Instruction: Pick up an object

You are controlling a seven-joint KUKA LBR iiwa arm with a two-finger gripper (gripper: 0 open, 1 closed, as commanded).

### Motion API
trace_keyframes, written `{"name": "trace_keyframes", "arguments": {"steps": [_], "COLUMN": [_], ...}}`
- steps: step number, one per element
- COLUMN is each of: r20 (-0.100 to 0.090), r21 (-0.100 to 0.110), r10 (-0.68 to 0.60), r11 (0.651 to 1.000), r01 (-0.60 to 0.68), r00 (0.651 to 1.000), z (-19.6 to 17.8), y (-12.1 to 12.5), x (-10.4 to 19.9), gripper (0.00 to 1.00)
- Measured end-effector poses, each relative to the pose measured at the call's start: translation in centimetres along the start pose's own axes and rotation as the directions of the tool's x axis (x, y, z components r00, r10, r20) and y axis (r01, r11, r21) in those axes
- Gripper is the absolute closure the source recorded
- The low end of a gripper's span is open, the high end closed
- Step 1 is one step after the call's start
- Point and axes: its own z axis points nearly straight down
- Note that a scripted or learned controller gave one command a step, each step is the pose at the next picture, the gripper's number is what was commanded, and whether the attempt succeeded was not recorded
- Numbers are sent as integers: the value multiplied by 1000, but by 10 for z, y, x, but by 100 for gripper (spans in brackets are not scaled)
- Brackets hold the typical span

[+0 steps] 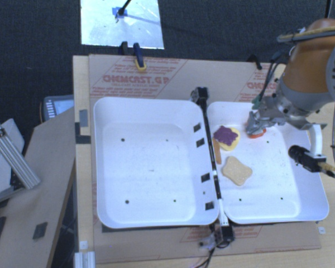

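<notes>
Tool (258, 126) low in the right bin (301, 205), near its back wall, set down on or just over a small orange-red object (259, 133) that peeks out beneath it. Cannot tell whether the tool is spread or pressed together; the wrist housing hides the tips from this slant. Nothing is visibly held.

Just left of the tool: a round toy with a purple top on a yellow base (227, 137), near the divider between bins. Below that, nearer the camera: a tan toy bread slice (237, 171), lying flat and apart from the others. A thin tan stick (217, 152) lies along the divider edge. Left bin (106, 149) sits alongside on the worktop (56, 149), which carries both.

Risks, as judged from here: the orange-red piece looks small and flat, so the tool may close above it or skid off it and lift with nothing. A descent pressed too hard could pin the piece against the bin floor. A sideways drift could nudge the purple-topped toy. The cable bundle (268, 80) trailing off the wrist might snag the bin rim.
</notes>
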Motion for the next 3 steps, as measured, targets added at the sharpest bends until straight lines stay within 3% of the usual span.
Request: {"name": "trace_keyframes", "arguments": {"steps": [1, 2, 3], "r20": [1, 0, 1], "r21": [-2, -10, 3], "r10": [2, 1, 1], "r11": [1000, 1000, 1000], "r01": [-2, -1, -1], "r00": [1000, 1000, 1000], "z": [-37, -131, -116], "y": [-35, -35, -82], "x": [68, 135, 213], "gripper": [100, 100, 100]}}
